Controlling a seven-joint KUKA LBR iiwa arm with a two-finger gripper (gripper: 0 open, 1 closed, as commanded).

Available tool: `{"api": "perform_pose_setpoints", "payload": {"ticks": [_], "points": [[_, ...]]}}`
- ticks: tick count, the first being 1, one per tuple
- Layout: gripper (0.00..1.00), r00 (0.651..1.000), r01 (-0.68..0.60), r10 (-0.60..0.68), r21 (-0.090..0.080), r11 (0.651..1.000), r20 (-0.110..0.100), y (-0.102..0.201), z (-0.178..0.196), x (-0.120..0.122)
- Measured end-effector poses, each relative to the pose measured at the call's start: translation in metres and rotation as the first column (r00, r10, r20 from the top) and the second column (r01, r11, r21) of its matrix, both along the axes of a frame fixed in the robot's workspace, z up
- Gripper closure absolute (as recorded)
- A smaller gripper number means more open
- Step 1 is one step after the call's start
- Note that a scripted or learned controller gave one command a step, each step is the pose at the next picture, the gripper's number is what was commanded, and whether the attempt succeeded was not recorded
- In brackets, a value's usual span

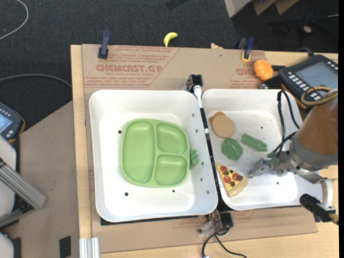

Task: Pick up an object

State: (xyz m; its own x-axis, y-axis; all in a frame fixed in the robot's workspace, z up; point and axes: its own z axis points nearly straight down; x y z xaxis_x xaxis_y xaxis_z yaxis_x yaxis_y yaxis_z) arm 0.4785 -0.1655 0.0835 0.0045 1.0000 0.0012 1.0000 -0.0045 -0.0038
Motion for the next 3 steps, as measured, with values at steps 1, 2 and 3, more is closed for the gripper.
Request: {"api": "perform_pose_setpoints", "payload": {"ticks": [1,2,3], "points": [[1.00,1.000,-0.003,0.003,-0.001,1.000,0.004,0.003,0.011,0.002],[1.00,1.000,-0.001,0.001,-0.003,1.000,0.007,0.003,0.021,0.002],[1.00,1.000,0.000,0.000,-0.006,1.000,0.007,-0.062,0.035,0.000]]}}
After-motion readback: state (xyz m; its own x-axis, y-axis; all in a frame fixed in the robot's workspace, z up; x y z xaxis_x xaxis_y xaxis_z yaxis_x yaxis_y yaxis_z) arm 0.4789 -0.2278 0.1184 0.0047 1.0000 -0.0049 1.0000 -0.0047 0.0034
